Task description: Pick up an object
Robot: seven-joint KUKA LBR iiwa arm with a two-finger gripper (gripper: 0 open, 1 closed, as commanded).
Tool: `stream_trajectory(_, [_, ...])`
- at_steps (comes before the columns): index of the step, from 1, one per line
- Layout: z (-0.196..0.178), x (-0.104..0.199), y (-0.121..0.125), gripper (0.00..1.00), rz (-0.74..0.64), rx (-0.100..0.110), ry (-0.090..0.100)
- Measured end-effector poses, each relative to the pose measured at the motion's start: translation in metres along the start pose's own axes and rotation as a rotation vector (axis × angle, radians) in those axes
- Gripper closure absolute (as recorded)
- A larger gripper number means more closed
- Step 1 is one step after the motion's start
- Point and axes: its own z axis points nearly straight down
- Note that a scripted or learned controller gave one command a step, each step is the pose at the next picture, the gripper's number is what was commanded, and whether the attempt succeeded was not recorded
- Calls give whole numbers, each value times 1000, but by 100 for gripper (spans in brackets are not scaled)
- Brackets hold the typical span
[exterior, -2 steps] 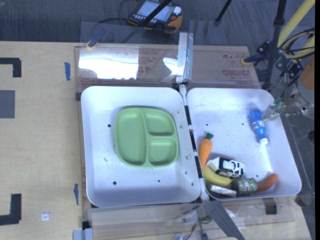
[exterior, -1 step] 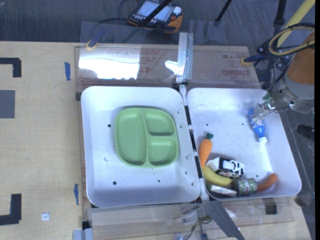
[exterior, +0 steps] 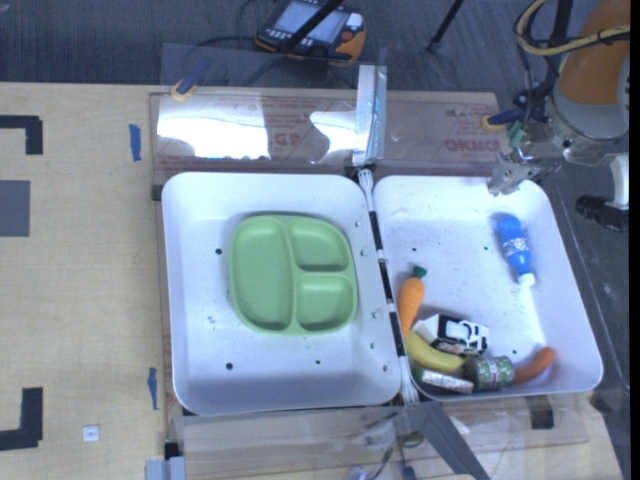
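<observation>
My gripper [exterior: 503,178] hangs over the far right corner of the right bin [exterior: 455,230], with the orange-banded arm [exterior: 592,73] rising behind it at the view's right edge. Nothing shows in it. A blue bottle with a white cap [exterior: 513,247] lies just below the gripper, near the bin's right wall. Along the bin's near side lie an orange carrot [exterior: 411,303], a yellow banana [exterior: 430,352], a black-and-white item [exterior: 463,335], a green can [exterior: 492,372] and a red-orange piece [exterior: 539,363].
The left bin [exterior: 190,268] holds a green divided plate [exterior: 294,273]. A raised divider [exterior: 372,238] runs between the bins. A clear panel [exterior: 260,128] stands behind them, and a handheld device [exterior: 305,25] lies on the floor beyond.
</observation>
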Motion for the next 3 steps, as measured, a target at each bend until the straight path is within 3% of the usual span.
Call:
stream_trajectory(1, [21,-27,-3,100,-168,2,1])
stream_trajectory(2, [21,-26,-3,0,-168,2,1])
stream_trajectory(3, [102,-38,-13,0,-190,5,15])
